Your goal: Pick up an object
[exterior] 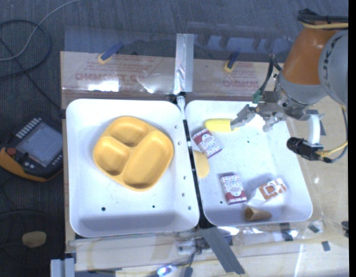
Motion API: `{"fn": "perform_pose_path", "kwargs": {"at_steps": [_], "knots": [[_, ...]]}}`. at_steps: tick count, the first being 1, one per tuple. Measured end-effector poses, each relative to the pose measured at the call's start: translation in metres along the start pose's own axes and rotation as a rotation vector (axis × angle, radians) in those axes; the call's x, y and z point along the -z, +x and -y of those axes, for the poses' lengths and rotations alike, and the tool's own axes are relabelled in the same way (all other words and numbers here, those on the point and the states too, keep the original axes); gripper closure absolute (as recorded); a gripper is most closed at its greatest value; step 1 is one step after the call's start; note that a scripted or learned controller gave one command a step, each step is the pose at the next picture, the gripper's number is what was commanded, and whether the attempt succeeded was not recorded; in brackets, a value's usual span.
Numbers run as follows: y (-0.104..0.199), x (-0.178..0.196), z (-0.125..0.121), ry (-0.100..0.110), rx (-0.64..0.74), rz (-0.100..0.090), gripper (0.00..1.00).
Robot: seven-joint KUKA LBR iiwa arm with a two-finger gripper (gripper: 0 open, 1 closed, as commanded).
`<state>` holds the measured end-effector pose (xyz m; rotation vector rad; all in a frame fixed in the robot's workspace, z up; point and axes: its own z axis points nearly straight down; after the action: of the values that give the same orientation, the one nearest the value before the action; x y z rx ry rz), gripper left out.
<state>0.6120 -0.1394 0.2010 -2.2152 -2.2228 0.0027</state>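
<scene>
The jaws [255, 118] hang over the upper part of the right bin [293, 172], and they stand released: two grey fingers are spread apart, one pointing toward the left and one more to the right, with nothing between them. Just beside the left finger, a yellow banana-shaped piece [217, 125] lies flat on the bin floor; whether the fingertip touches its end I cannot tell.

Further left in the same bin lies a small red and white carton [206, 142], tilted, close to the wall between the two bins. Below it a pale yellow round piece [201, 164] rests against that wall. Lower in the bin there is a second dark red carton [232, 188], then an orange and white packet [273, 189] near it, and a brown cone-shaped piece [257, 214] by the front wall.

The left bin [85, 212] holds a yellow plate with three compartments [133, 152], smooth and shiny like plastic, with rounded edges. Both bins are white, shallow and glossy, and they rest on the surface [143, 74], which looks like brown board.
</scene>
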Motion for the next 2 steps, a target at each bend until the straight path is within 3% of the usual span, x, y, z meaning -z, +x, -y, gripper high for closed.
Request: {"fn": "perform_pose_path", "kwargs": {"at_steps": [1, 2], "knots": [[-0.037, -0.1, 0.064, 0.001, -0.045, 0.0, 0.0], [-0.035, -0.111, 0.065, -0.011, -0.066, 0.002, 0.0]]}}
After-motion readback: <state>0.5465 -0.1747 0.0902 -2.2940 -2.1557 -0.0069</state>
